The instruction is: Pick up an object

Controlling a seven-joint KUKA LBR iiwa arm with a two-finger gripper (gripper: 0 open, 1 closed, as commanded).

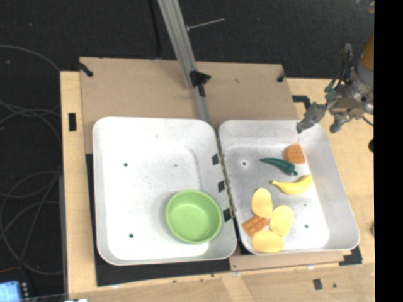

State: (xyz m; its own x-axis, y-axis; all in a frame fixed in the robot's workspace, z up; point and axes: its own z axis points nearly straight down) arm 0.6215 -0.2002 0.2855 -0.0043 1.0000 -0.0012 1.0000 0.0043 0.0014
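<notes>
Objects for picking are seen in the camera view, gathered in the right bin (340,222): an orange block (294,154), a dark green pepper-like piece (279,164), a yellow banana (293,184), three pale yellow rounded pieces (272,221) and a small orange piece (253,224) partly covered by them. A green bowl (194,216) is found in the left bin (126,150), near its front right corner.

The arm is cut off at the right edge; only its wrist and the hand (322,119) are visible, above the right bin's far right corner. Two dark fingers are made out, spread apart, with nothing between them. Their exact tips are small and hard to resolve.

The orange block lies nearest the hand, just in front of it and slightly to the left; the remaining pieces lie further toward the front of the bin, well apart from the hand.

Open floor is noted along the right bin's far left part and right side. Most of the left bin is bare. Both bins touch along the middle of the table (252,80).
</notes>
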